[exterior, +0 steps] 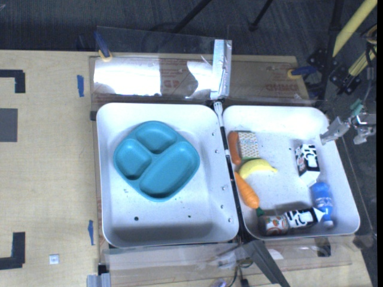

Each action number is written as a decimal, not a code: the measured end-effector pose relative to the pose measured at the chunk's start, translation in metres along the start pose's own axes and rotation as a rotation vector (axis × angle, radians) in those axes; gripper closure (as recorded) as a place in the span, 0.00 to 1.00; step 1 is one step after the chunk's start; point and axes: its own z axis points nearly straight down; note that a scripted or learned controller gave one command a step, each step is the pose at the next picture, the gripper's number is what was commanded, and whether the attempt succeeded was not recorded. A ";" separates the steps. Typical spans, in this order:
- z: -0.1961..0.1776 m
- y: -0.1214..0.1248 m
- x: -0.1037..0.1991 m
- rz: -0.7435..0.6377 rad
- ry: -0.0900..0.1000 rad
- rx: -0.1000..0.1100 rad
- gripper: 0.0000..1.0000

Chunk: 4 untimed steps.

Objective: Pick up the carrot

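Lying at a slant in the right bin (344, 178), the carrot (246, 190) sits just below the banana (257, 168), its upper end touching or nearly touching the banana's underside. Its lower end, which has a small green tip, points down and to the view's right. The carrot runs close along the bin's left wall and nothing rests on top of it.

Just above the banana and to its left, a reddish sausage (234, 147) lies along the same wall, with a small patterned box (248, 143) beside it. To the banana's right, apart from it, is a black-and-white carton (307, 158). Further right and lower stands a blue bottle (322, 197). Below the banana, past the carrot, 2 more things lie by the bin's near wall: a small can (274, 223) and a dark bottle with a white label (302, 217).

Well to the banana's left, the left bin (119, 220) holds 1 blue divided plate (157, 159).

Far to the banana's right and slightly higher, the gripper (346, 127) hangs at the right bin's outer rim, well apart from the carrot. Whether it is open or closed cannot be made out, and nothing can be seen held in it.
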 end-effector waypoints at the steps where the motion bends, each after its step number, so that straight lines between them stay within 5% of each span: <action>1: 0.094 -0.027 0.048 -0.065 -0.001 -0.001 0.00; 2: 0.030 -0.076 0.001 -0.001 -0.002 -0.003 0.00; 3: 0.115 -0.077 0.036 -0.008 0.000 0.000 0.00; 4: 0.170 -0.075 0.114 0.093 -0.002 -0.007 0.00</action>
